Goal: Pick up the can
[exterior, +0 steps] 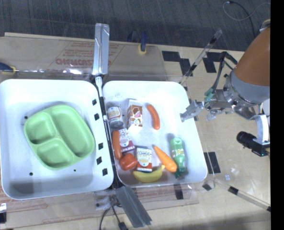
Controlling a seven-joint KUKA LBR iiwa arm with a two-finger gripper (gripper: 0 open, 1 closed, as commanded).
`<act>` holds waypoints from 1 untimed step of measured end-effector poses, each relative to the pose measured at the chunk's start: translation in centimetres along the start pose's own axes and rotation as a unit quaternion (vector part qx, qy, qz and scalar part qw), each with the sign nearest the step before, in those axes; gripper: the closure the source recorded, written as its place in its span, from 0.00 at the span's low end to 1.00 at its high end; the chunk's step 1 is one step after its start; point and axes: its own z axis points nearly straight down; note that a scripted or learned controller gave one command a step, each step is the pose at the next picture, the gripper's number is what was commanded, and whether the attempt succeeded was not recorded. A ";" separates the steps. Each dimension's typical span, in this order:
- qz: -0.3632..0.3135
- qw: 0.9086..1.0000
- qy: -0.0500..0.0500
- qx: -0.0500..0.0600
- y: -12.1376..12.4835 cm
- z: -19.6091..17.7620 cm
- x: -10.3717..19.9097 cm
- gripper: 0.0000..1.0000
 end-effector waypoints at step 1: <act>0.069 0.998 0.000 0.001 4.0 11.0 7.2 0.00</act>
